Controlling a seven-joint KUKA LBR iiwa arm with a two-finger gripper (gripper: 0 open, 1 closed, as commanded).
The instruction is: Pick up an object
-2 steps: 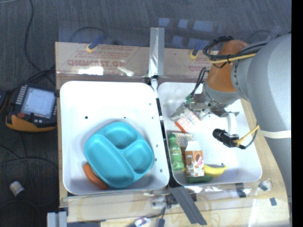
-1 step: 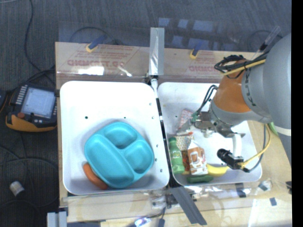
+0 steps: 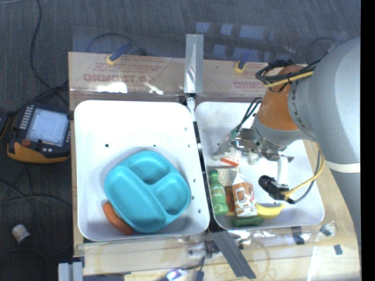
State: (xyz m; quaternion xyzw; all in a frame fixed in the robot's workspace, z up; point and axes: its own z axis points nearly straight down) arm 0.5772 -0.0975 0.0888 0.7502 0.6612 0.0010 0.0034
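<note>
Camera view: we see the gripper (image 3: 246,152) low in the right bin (image 3: 304,174), above the clutter there: green bottle (image 3: 217,191), brown packet (image 3: 242,199), banana (image 3: 270,210). We cannot tell its state. Left bin (image 3: 94,133) holds a blue divided plate (image 3: 147,189).

surface (image 3: 126,75): lying under both bins, brown with red lettering | left bin (image 3: 94,119) sitting beside right bin (image 3: 310,209), touching along the middle | yellow clips (image 3: 117,54) resting at back edge
</note>
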